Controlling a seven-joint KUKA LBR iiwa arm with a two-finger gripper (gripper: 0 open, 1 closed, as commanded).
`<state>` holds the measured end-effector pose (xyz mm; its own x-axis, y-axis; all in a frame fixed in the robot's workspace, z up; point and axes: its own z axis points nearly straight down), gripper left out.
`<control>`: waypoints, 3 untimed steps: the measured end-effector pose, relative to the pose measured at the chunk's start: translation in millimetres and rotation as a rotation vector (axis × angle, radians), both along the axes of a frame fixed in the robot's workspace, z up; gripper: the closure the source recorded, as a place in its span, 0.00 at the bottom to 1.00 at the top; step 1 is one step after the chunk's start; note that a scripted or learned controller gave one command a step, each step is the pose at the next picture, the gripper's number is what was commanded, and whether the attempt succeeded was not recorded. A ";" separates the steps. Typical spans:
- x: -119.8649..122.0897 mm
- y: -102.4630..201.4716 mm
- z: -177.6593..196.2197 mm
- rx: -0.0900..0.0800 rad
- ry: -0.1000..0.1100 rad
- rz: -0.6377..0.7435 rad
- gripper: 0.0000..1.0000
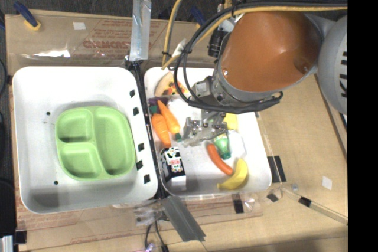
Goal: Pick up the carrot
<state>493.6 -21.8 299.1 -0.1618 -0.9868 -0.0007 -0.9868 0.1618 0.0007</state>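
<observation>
Wooden bench (307,144) under clear plastic sheeting, carrying two shallow white bins side by side, dark floor along the top of the frame. Left bin (35,91): one green divided plate (94,141), three compartments, lying flat near its centre. Right bin (260,171): crowded. Along its left wall, two carrots (164,122) side by side, orange with green tops, pointing toward the upper left of the bin. Below them, a small black-and-white carton (172,162), against the same wall. Lower right of the bin: a third orange carrot-like piece (218,159) with a green top, lying aslant, and a yellow banana (236,175) just beside it at the lower edge. Further yellow and orange items at the bin's upper left, partly hidden by cables. Arm (266,56), grey and orange, fills the upper right of the frame and overhangs the right bin; gripper (204,131) sits at mid-bin, right of the two carrots, apart from them; whether its claw is open or closed cannot be told.
</observation>
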 end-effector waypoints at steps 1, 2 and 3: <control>0.9 2.0 10.0 0.000 -0.001 0.006 1.00; -18.4 -3.6 -88.5 0.002 0.007 0.066 1.00; -16.5 17.6 -81.5 0.002 -0.003 0.233 1.00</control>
<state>477.2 -4.2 217.6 0.0708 -0.9975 -0.0027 -0.9975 -0.0707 -0.0017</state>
